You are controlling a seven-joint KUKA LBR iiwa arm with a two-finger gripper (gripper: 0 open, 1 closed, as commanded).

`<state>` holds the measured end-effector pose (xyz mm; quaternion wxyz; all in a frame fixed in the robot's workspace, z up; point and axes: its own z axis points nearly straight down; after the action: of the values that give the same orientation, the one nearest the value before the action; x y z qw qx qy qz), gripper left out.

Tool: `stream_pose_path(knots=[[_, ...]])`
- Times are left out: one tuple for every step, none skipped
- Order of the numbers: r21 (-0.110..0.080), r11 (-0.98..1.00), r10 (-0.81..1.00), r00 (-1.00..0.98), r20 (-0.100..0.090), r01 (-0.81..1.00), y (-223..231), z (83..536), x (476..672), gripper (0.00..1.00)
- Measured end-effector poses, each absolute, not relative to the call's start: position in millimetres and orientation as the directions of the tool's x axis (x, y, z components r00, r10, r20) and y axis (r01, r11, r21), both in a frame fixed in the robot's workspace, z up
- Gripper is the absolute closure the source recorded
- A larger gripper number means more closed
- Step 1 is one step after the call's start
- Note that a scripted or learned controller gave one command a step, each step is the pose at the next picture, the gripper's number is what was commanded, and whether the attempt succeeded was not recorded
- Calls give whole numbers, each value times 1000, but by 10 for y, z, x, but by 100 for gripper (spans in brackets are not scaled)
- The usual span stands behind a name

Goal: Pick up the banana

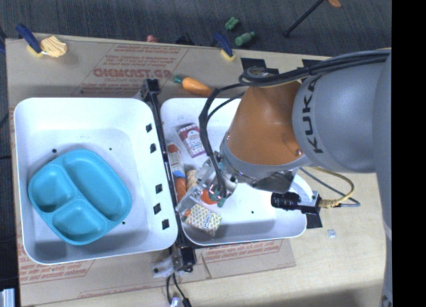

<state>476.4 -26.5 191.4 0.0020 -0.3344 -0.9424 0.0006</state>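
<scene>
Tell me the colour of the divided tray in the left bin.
Light blue; the divided tray shows plainly in the camera view.

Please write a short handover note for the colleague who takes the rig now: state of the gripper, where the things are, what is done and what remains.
Gripper: low in the right bin, among the clutter at that bin's left side; whether it grips anything cannot be told.
Banana: I cannot identify it for sure; the arm covers much of the right bin.
Other things: blue divided tray in the left bin; red-labelled packet and patterned packet in the right bin; toy carrot on the bench behind the bins.
Done: no lift confirmed.
Left: find the banana, grasp it, lift it.
</scene>
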Motion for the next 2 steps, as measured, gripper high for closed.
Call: stream_pose_path(knots=[[-2, 528, 849, -528, 1, 849, 478, 1913, 4956, 0], [-3, 804, 594, -804, 3, 594, -109, 1914, 4763, 0]])
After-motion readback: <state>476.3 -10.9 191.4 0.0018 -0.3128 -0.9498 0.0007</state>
